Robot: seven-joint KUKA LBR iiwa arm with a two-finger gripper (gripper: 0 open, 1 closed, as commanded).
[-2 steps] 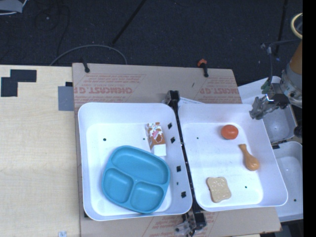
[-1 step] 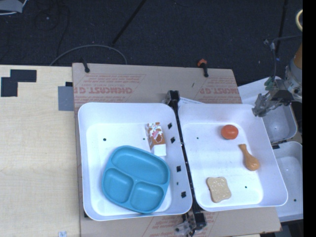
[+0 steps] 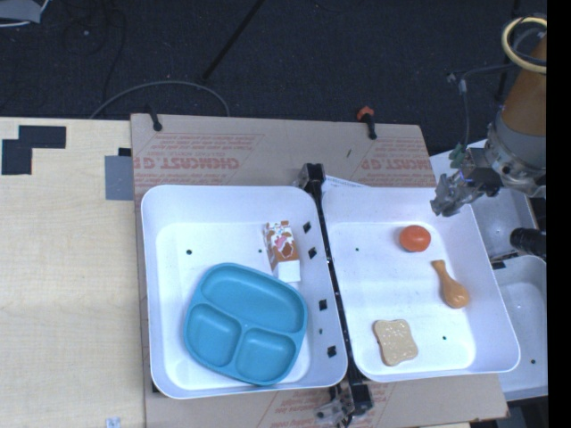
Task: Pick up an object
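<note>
Two smooth, glossy white plastic bins (image 3: 161, 239) sit on printed brown cardboard (image 3: 268, 150) over a pale matt wood counter (image 3: 62, 283), one holding a smooth blue plastic divided plate (image 3: 245, 324).

arm at right, gripper (image 3: 452, 194) angled down-left

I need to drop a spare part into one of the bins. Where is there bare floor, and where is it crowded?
Right bin: a wide bare patch on its left, between the divider and the tomato, above the toast. Its right side holds the drumstick. Left bin: bare only in the upper left, above the blue tray and left of the snack pack; the lower half is crowded.
</note>
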